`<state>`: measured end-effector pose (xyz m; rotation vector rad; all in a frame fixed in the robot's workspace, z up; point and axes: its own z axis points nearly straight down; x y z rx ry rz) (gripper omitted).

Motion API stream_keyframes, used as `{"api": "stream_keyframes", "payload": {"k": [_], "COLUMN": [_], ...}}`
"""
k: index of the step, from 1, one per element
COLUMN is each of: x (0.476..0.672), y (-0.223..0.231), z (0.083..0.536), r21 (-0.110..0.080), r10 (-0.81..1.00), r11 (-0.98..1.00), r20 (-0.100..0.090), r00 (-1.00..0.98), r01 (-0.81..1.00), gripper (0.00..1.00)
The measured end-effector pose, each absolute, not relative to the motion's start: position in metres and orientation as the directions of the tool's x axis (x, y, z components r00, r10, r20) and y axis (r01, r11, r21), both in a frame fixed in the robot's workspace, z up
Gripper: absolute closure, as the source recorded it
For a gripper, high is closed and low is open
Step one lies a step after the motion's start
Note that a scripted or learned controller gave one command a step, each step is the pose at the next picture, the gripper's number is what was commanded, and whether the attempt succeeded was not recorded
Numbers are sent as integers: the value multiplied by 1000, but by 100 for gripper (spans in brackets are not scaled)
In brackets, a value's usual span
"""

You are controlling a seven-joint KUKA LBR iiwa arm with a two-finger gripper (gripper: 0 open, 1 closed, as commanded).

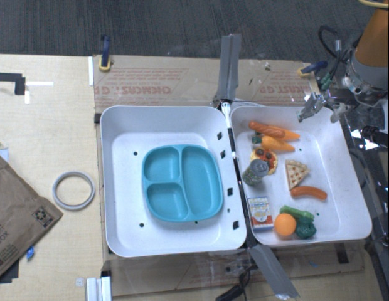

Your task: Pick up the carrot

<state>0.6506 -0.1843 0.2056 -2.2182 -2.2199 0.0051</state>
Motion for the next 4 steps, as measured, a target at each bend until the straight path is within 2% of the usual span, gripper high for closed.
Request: {"api": "stream_keyframes", "payload": {"k": [1, 2, 3, 4], "x": [659, 657, 660, 627], "y": [-139, -138, -139, -117], "z": [101, 110, 112, 99], "r21": [1, -16, -3, 14], "r10": [1000, 1000, 999, 999], "r11": [28, 31, 32, -44], "r20": [-2, 3, -1, -4], "r00": [-28, -31, -32, 44], "r01": [1000, 999, 999, 999], "gripper": [0, 100, 0, 0]}}
